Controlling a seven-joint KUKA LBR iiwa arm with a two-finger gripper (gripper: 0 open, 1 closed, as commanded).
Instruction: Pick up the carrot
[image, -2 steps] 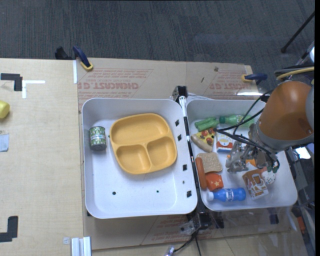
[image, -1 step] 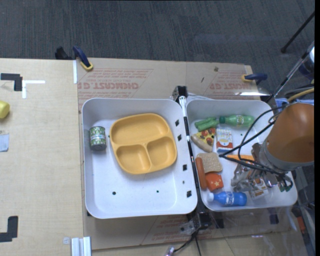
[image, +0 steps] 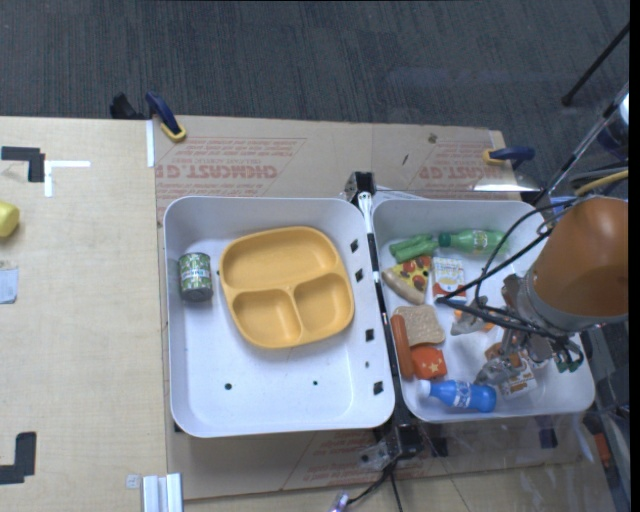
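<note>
In the right bin (image: 570, 400), a small orange piece that looks like the carrot (image: 496, 351) lies near the front right, mostly hidden by the wrist and cables. My gripper (image: 512, 366) reaches down into that corner, directly over or beside the orange piece. The arm's orange band (image: 590, 258) sits above it and blocks the view of the gripper's tip. I cannot see anything held.
The right bin also holds a green bottle (image: 470, 240), a green vegetable (image: 413, 247), a pizza slice (image: 405, 281), a white packet (image: 448, 274), a bread slice (image: 422, 324), a red item (image: 428, 360) and a blue bottle (image: 460, 396). The left bin (image: 200, 400) holds a yellow divided plate (image: 288, 285) and a green can (image: 195, 275).
</note>
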